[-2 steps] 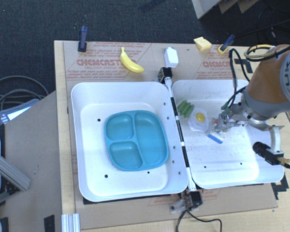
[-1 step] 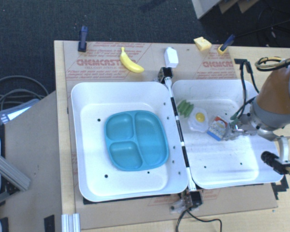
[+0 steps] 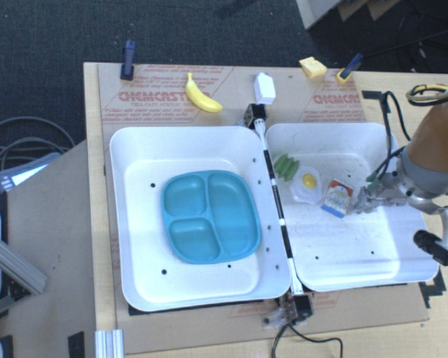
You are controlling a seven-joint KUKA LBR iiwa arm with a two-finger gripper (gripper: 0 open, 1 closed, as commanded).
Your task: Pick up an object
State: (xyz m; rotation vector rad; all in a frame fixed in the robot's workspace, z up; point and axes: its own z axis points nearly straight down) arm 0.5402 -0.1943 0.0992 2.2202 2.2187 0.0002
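The bench (image 3: 97,200) bears two shallow white bins side by side. The left bin (image 3: 134,162) is the larger-looking of the two and holds a blue divided plate (image 3: 209,216) lying flat near its middle, with three compartments showing bare blue.

The right bin (image 3: 358,267) holds a small cluster in its upper left part — a green leafy piece (image 3: 287,167) nearest the wall shared with the left bin, a white fried-egg toy with a yellow centre (image 3: 308,184) just beside it, and a small crumpled packet with red and blue on it (image 3: 336,198) to the right of the egg.

The arm (image 3: 431,151) reaches in over the right rim of the right bin, and its gripper (image 3: 362,200) sits low, just beside the packet's right edge. Whether the fingers are spread or pressed together I cannot tell — they are too small and dim against the bin, and nothing shows clearly between them.

Behind the bins, on the bare board, lie a yellow banana (image 3: 201,96), a white block (image 3: 265,88) and a yellow wedge (image 3: 312,67), well apart from one another.
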